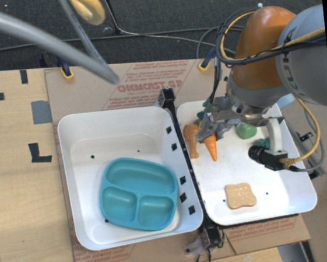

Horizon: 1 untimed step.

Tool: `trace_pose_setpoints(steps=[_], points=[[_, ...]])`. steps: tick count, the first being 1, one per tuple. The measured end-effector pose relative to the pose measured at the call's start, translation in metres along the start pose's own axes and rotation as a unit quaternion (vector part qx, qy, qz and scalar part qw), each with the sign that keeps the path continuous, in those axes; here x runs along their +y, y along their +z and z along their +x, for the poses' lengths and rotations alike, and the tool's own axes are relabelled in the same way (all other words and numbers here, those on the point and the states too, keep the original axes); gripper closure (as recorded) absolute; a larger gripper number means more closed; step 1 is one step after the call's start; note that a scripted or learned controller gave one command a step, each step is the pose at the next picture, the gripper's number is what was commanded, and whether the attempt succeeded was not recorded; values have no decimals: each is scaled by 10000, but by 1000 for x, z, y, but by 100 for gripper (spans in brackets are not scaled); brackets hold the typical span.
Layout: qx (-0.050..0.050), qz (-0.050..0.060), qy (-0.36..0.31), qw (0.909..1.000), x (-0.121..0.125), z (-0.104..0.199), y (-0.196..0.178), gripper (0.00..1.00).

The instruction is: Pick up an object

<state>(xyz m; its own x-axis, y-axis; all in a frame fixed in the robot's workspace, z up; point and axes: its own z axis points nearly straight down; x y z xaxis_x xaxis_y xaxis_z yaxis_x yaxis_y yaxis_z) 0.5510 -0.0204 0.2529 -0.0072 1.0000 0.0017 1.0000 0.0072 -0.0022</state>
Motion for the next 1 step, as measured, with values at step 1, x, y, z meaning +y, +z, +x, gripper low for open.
trace_pose_setpoints(steps=[1], points=[[-9, 8, 13, 10000, -20, 44, 9, 100]])
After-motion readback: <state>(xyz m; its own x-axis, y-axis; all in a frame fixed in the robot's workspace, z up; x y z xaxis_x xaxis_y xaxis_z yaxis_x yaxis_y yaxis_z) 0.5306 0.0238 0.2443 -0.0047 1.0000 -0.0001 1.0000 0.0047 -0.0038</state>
